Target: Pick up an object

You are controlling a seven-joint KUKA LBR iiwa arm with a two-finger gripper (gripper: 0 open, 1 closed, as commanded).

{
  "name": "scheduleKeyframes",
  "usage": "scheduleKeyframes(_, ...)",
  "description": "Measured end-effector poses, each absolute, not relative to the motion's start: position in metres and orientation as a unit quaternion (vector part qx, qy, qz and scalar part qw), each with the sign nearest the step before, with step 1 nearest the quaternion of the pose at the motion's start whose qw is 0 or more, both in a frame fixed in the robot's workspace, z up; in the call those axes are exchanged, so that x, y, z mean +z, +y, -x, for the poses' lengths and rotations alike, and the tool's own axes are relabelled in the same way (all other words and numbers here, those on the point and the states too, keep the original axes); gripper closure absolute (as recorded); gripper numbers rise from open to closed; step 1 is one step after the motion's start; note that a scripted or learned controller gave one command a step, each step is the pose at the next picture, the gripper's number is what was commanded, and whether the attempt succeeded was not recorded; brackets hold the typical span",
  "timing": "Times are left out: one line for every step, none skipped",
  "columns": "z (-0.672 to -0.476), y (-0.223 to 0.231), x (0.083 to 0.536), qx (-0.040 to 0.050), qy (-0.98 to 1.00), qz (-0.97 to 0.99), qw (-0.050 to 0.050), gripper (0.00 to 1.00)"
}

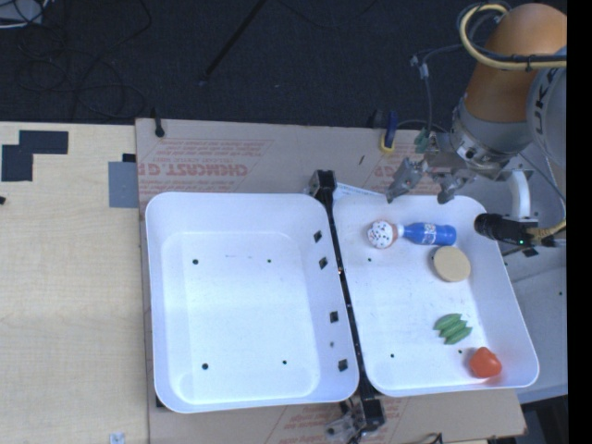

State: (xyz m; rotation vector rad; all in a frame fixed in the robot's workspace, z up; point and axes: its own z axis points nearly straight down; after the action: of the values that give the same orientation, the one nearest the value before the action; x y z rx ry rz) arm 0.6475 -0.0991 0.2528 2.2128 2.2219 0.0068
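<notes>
Nothing is picked up yet, as I judge it; my gripper (426, 181) hangs above the far rim of the right bin (518, 326), its two fingers spread wide with bare air between them. Every candidate lies loose in that bin: the blue bottle (428, 234) sits nearest, just below the gripper; the dotted ball (380, 235) touches the bottle's left end; the tan disc (451, 265) lies just beside the bottle, toward the near side; the green pod (452, 328) and the red ball (484, 363) rest well apart from the bottle, by the near right corner. All the work is left, I reckon: choosing one, dropping onto it, closing, lifting; the bottle looks the handiest.
</notes>
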Motion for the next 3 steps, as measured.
scheduleKeyframes(-0.642,-0.131,0.155,-0.0031,0.707,-0.707,-0.003,0.0)
scheduleKeyframes(-0.643,-0.131,0.171,-0.0014,0.707,-0.707,-0.001,1.0)
scheduleKeyframes(-0.644,-0.04,0.188,0.0006,0.71,-0.704,-0.001,1.0)
